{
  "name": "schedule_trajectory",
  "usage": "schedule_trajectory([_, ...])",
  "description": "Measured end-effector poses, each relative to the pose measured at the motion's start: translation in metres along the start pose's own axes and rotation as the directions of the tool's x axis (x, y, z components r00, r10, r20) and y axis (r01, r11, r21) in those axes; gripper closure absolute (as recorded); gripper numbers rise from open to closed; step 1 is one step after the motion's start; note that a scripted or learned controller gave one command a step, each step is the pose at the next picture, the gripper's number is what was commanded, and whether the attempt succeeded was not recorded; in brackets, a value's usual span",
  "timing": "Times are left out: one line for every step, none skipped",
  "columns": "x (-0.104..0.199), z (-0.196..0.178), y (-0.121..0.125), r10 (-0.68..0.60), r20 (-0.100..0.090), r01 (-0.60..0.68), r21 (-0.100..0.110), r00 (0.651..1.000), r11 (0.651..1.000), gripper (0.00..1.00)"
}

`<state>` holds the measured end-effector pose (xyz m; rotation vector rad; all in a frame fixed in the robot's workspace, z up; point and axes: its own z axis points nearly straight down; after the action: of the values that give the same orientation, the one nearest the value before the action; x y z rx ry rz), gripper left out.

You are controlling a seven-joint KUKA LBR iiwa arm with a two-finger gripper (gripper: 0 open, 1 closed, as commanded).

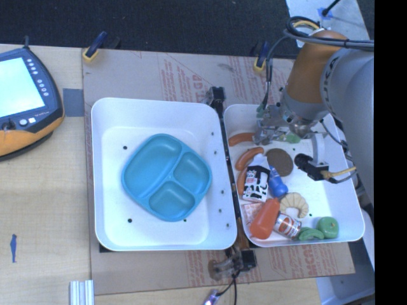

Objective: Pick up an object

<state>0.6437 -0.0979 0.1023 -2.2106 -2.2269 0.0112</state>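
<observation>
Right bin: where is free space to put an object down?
Little room: sausages, brown disc, cow-print carton and orange bottle crowd the right bin. Bare floor lies near its right wall, above the green ring. The left bin has bare floor around the blue plate.

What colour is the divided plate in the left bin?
Light blue; the divided plate shows plainly in the camera view.

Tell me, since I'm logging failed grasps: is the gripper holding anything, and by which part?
It cannot be told: the gripper hangs over the right bin's far end, near a sausage.
</observation>
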Motion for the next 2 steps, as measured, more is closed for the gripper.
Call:
schedule_trajectory([0.0564, -0.1269, 0.0007, 0.002, -0.003, -0.002, -0.008, 1.0, 1.0, 1.0])
schedule_trajectory([0.0557, -0.1251, -0.0003, 0.003, -0.002, -0.003, -0.004, 1.0, 1.0, 0.0])
